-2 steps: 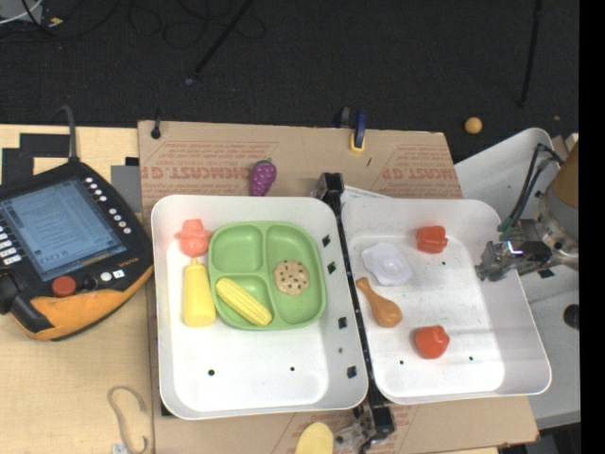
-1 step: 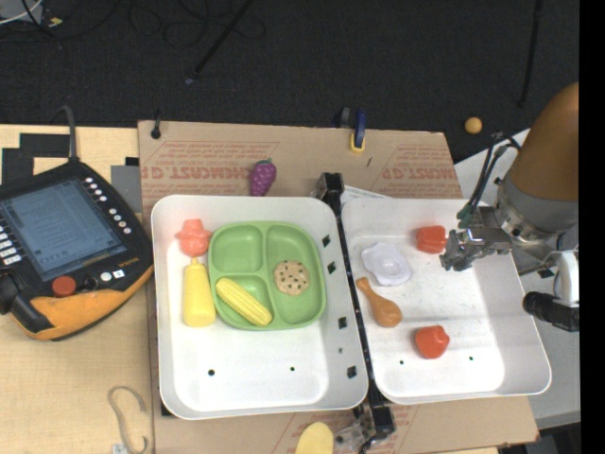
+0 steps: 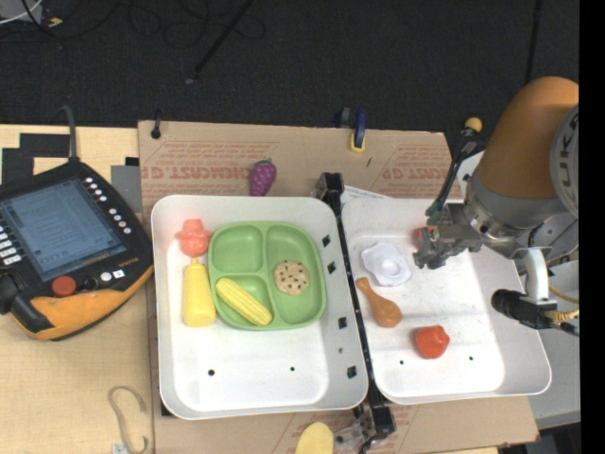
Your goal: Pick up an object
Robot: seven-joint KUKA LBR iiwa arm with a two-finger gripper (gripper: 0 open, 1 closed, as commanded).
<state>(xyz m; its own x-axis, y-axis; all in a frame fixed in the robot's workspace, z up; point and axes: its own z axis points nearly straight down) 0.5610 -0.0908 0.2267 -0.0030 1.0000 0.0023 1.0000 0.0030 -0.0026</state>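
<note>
White lid (image 3: 386, 264) lies just beside the gripper (image 3: 430, 253), likely its target; finger state I cannot tell.

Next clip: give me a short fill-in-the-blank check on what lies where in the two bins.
1. The round chocolate-chip cookie lies in the green divided ____.
2. The yellow corn cob lies in the ____ bin.
3. The red tomato-like toy lies in the ____ bin.

Missing words: plate; left; right

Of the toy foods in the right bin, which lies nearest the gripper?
The white piece, just left of the gripper. The drumstick and red tomato lie farther toward the front.
</note>
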